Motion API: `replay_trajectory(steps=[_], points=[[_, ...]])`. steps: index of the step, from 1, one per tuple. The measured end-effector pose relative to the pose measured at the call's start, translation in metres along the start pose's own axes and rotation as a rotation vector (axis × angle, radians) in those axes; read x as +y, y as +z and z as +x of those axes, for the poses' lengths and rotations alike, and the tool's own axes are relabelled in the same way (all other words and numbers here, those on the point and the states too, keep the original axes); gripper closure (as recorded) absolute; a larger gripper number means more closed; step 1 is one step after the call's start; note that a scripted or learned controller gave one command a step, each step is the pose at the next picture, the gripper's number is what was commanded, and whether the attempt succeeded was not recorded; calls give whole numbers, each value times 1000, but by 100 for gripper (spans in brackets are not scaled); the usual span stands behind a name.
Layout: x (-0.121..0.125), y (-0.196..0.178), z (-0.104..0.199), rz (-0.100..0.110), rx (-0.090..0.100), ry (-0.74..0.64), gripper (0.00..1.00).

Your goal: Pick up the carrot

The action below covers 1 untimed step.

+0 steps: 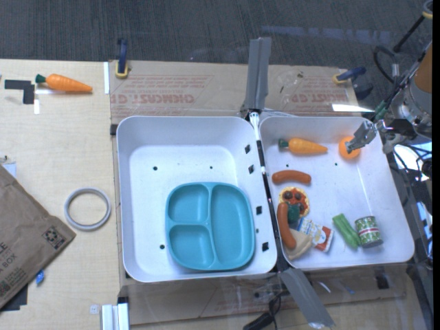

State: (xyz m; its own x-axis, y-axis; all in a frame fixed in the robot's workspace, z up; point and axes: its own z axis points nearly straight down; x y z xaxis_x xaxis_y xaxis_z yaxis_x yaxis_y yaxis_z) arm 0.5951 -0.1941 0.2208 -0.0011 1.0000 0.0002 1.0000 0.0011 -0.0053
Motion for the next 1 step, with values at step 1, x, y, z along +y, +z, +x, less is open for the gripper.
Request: replay_trajectory(steps=[1], points=[[42,75,23,-1,0,88,0]])
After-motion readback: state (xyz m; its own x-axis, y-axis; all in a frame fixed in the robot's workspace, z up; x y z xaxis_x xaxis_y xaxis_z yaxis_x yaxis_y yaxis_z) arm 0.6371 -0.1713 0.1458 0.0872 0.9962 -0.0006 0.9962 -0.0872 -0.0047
